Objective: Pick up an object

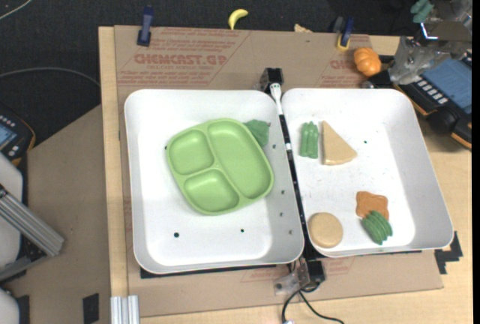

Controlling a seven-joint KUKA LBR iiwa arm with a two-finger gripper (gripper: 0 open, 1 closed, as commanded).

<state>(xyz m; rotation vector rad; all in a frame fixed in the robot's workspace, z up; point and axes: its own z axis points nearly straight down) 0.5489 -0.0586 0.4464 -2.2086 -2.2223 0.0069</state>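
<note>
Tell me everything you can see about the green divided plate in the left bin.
The green divided plate is light green, apparently plastic, with rounded corners and three compartments: two in its upper part, one below. It lies flat and right way up, turned at a slant, on the floor of the left bin, nearer its middle and right side. Nothing lies in its compartments. A small darker green item sticks out at its upper right corner, seemingly touching or tucked under the rim.
</note>
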